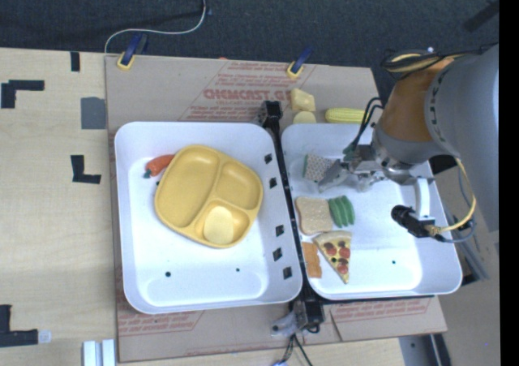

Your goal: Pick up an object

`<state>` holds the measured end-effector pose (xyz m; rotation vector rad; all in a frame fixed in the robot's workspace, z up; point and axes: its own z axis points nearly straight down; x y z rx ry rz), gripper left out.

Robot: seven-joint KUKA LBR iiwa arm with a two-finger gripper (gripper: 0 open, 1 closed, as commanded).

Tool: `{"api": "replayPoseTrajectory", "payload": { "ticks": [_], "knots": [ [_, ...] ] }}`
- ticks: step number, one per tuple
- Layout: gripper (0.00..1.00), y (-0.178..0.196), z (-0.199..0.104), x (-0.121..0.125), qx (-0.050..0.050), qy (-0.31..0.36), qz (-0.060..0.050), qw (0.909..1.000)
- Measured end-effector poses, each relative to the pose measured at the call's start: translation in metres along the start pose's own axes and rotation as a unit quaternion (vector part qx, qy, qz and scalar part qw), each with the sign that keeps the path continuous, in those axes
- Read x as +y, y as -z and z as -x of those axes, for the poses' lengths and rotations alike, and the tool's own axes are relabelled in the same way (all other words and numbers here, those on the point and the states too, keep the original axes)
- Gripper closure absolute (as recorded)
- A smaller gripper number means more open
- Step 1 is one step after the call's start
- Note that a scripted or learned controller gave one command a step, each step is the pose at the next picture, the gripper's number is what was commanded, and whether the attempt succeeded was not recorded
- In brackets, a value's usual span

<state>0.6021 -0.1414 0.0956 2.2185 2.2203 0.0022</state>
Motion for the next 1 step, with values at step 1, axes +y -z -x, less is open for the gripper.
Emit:
{"api": "replayPoseTrajectory", "payload": {
  "ticks": [1],
  "knots": [
    [0.0,-0.0086,-0.0131,-0.0427,-0.001,-0.002,0.002,1.0]
  ]
}}
